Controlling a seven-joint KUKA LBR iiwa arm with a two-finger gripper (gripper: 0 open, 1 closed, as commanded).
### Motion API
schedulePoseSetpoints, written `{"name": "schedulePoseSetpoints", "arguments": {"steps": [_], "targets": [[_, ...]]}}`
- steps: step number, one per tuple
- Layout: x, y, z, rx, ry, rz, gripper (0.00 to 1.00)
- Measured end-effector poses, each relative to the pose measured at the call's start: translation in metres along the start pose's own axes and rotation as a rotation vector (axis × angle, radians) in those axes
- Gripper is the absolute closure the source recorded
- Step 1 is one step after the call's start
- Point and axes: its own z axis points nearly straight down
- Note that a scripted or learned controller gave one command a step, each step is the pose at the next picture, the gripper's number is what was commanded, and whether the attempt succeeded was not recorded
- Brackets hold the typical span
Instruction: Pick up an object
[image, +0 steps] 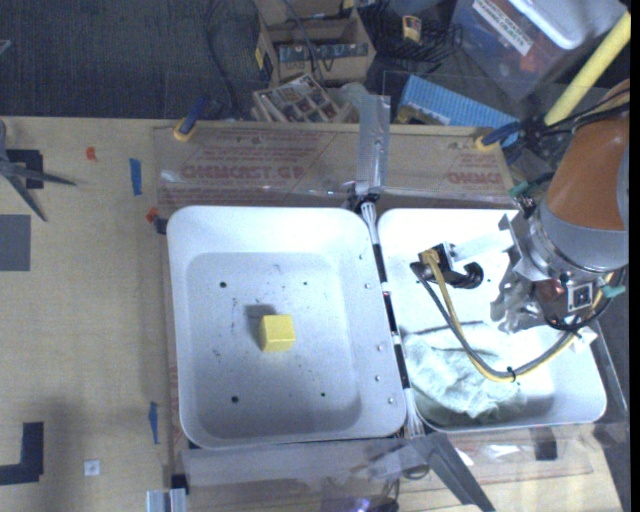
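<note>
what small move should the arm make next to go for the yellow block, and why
Probably swing left across the divider toward the small yellow cube, which lies alone in the left white bin. The pincer hangs above the right white bin, over a crumpled white cloth, far from the cube.

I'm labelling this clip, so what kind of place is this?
Probably a robotics lab bench: two white bins side by side, a yellow block in the left one, the arm over the right, cables and clutter behind.

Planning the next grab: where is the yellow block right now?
The yellow block lies near the middle of the left bin, alone on its floor, well left of the divider between the bins and far from the arm over the right bin.
</note>
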Motion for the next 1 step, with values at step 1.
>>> {"name": "schedulePoseSetpoints", "arguments": {"steps": [1], "targets": [[0.0013,0.0005,-0.0090,-0.001,-0.001,-0.001,1.00]]}}
